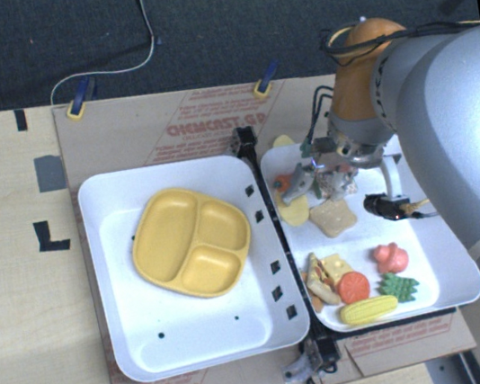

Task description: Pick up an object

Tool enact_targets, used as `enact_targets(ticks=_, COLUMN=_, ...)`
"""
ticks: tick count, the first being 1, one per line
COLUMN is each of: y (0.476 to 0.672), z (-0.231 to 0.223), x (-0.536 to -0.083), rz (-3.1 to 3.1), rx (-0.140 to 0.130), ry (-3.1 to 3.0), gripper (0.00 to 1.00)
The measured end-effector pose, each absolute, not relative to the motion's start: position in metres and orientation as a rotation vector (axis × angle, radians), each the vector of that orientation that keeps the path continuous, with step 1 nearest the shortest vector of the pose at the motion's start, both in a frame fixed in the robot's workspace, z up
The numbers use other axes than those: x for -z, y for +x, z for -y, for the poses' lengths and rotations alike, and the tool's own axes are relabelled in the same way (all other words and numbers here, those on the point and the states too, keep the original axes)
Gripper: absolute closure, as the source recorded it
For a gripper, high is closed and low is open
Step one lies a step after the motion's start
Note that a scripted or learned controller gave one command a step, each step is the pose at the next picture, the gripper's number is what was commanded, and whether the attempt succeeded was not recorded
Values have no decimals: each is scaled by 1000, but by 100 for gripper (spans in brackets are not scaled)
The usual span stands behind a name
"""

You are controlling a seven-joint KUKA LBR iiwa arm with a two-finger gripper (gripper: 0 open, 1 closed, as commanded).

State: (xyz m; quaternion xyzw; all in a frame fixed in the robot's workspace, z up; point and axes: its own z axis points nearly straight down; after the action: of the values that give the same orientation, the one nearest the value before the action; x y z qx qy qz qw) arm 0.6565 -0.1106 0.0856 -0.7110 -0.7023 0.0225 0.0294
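The arm's claw (324,177) hangs low over the upper part of the right-hand shallow white plastic bin (450,274); whether it is spread or pressed together cannot be told. Candidate objects lie close beneath it: a pale yellow rounded slice (294,212) and a beige, matt, bread-like square (333,216). Toward the near rim rest a smooth red disc (353,286), a ribbed yellow corn cob (369,309) and a pink lumpy piece (390,256). A good grasp would likely centre on one isolated, firm piece, descending vertically. The left bin (109,254) carries a glossy yellow compartment plate (192,241).
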Motion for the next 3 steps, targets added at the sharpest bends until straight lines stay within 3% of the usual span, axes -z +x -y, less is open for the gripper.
enact_targets(ticks=3, y=657, z=110, x=-86, rz=2168, rx=-71, ry=-2196, gripper=0)
